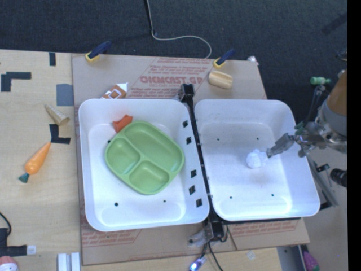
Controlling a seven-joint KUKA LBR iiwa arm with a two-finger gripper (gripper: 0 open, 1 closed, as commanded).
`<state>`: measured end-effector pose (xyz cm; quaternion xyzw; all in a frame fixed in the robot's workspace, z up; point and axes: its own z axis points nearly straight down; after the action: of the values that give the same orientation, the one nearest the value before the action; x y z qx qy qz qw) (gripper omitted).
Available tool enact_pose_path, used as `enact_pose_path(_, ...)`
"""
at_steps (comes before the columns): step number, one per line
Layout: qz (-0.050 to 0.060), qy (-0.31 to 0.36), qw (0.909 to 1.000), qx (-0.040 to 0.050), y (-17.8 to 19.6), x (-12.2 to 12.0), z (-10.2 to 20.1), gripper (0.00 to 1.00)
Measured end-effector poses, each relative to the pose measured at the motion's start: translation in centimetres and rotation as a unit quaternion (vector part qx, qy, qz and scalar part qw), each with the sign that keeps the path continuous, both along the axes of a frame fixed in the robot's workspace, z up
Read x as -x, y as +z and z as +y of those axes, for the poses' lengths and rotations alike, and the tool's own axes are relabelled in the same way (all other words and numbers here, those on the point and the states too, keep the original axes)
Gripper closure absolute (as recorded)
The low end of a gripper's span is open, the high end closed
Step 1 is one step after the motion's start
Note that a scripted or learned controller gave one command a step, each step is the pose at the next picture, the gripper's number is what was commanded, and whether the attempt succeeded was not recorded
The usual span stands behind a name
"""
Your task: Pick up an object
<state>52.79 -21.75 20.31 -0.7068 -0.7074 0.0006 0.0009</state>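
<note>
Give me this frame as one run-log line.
tool: over right bin, beside small white object | grasp: none seen | left bin: green divided plate, orange piece | task: pending

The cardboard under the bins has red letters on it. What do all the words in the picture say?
"CHEMCAST GP", roughly: big red print on the cardboard behind the bins; blurry, so I am not sure.
Smaller red lines around it: too blurred to read.
Red print on the cardboard's front edge: too small to read.

Dark carpet [237, 10] fills twelve o'clock, a thin cable [169, 37] trailing across it. A pale wooden bench [34, 208] spreads toward nine, black tape marks [14, 81] on it.
</note>
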Motion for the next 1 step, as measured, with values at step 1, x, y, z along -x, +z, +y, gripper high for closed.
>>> enact_pose_path(1, -0.01, 0.002, 0.9999, 0.0028, 22.28, 0.27, 3.93, 0.0)
